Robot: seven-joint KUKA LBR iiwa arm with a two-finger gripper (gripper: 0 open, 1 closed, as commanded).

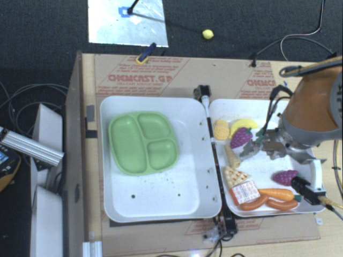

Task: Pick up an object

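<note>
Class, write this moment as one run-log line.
gripper: low in right bin | beside purple grapes | nothing seen held | green tray: left bin

A single fixed camera looks down from above the bench (177, 71) at a slant, far enough back to take in both white bins (187, 197) side by side, the bench's far edge, and dark floor (48, 31) beyond it.
</note>
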